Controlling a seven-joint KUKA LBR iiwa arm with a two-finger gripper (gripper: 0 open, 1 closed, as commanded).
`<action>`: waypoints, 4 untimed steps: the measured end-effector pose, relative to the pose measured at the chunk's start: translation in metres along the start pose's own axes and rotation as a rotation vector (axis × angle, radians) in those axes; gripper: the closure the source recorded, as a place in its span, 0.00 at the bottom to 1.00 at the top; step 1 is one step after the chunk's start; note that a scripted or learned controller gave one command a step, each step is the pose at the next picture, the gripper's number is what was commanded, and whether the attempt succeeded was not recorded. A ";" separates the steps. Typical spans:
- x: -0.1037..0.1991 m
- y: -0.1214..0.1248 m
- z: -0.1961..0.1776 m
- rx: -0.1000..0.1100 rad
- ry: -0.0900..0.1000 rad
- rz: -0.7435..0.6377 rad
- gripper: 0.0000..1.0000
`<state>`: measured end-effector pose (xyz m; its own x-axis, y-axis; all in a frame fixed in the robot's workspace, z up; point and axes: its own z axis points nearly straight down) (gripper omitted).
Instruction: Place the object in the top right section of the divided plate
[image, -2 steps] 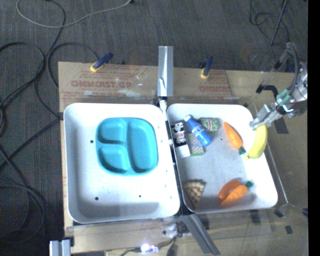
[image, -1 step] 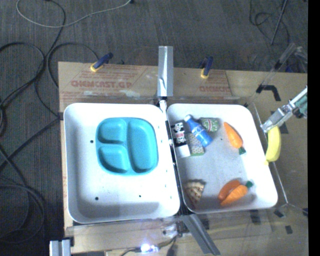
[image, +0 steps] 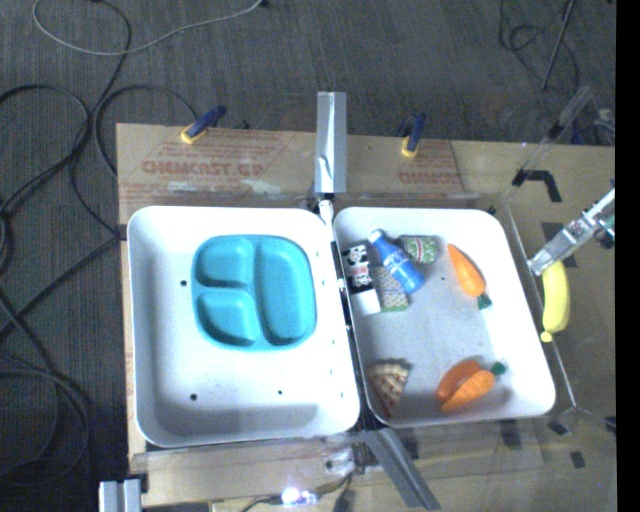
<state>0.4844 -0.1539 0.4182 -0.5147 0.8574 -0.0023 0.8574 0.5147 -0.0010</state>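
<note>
A blue divided plate (image: 285, 290) lies in the left white bin (image: 160, 400), with two small sections on its left and one large section on its right. At the right edge of the view my gripper (image: 545, 263) reaches in over the right bin's rim. A yellow banana (image: 554, 300) hangs straight down from its tips, upper end pinched between the fingers, over the right rim of the right bin (image: 520, 290). The gripper is far to the right of the plate.
The right bin holds a blue bottle (image: 395, 268), a green can (image: 421, 248), a carrot (image: 466, 270), a second orange vegetable (image: 464, 385), a waffle-like piece (image: 388, 380) and a small dark pack (image: 357, 265). A raised divider (image: 343, 300) separates the bins.
</note>
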 end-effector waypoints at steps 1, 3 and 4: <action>-0.060 -0.036 -0.017 -0.001 -0.003 -0.259 1.00; -0.060 -0.036 -0.016 0.001 -0.001 0.701 1.00; -0.055 -0.032 -0.016 0.002 -0.001 1.185 1.00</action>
<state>0.4855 -0.2174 0.4341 0.6003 0.7997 -0.0033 0.7998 -0.6003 0.0005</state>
